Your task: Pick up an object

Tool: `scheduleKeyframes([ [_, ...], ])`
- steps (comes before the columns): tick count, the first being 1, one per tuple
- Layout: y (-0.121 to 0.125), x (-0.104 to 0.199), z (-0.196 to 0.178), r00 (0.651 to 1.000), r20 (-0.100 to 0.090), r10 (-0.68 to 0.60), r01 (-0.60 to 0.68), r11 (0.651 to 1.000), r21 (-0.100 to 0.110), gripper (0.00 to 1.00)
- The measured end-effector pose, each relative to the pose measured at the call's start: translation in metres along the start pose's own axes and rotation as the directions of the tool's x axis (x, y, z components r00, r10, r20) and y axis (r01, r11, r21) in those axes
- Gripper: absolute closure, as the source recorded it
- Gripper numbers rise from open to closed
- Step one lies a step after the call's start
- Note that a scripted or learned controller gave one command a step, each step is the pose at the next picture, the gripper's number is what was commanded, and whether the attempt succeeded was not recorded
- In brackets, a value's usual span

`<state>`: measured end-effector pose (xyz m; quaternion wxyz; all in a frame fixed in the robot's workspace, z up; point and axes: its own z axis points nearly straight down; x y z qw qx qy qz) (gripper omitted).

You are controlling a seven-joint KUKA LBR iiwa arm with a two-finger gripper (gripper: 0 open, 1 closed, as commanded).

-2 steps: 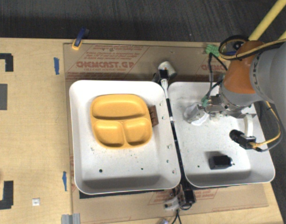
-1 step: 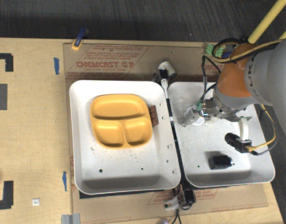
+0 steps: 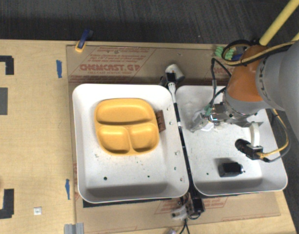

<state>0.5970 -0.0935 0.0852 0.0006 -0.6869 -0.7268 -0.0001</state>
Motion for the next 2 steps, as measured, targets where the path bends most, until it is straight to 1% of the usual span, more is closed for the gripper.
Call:
scheduleKeyframes([
  [2,0.0000,0.0000,0.0000,1.000,0.000,0.000,0.000,1.000,0.000,0.00],
])
